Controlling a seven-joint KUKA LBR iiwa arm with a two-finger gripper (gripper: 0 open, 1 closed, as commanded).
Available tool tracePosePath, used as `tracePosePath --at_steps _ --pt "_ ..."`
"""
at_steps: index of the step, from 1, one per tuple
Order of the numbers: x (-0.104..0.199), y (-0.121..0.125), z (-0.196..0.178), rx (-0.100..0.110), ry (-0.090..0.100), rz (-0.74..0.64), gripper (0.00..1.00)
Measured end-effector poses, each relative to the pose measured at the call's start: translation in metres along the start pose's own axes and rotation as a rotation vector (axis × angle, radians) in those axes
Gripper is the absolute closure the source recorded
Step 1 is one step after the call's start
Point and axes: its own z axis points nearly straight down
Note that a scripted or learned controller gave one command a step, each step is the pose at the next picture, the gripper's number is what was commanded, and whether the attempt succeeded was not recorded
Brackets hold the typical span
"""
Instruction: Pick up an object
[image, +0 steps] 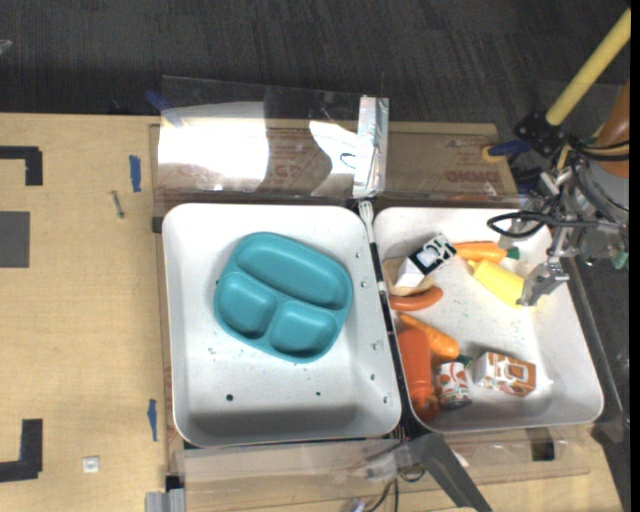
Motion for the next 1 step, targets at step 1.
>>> tracePosePath --at_steps 1 --pt "0.0864 0.0292 0.1344 -0.004 0.008 -0.121 0.0"
